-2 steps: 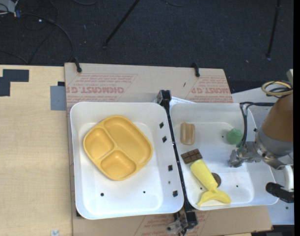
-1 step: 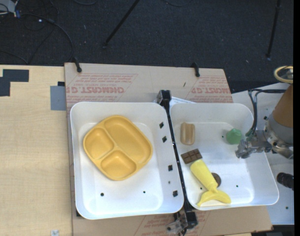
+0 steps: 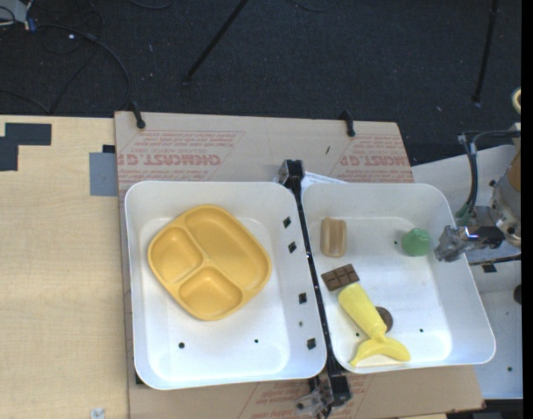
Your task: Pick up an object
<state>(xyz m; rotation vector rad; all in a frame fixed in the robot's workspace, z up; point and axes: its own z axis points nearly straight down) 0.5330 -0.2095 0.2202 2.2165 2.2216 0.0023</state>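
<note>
Dark floor with cables filled the top of the frame, above a pale surface [image 3: 48, 278] carrying two white bins. At centre left, the left bin [image 3: 161, 356] held a yellow plate [image 3: 209, 260]. Right of centre, the right bin [image 3: 440, 321] held a tan block [image 3: 333, 236], a brown tile [image 3: 340, 278], a yellow whale [image 3: 371, 326] and a green ball [image 3: 415, 242]. At the right edge, the tool [image 3: 454, 241] sat just beside the ball; whether it was spread I cannot tell. Likely the approach step: next it must reach an object and close.

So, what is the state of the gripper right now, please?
Gripper: at the right bin's right edge, beside the small green round object; open or closed cannot be told.
</note>
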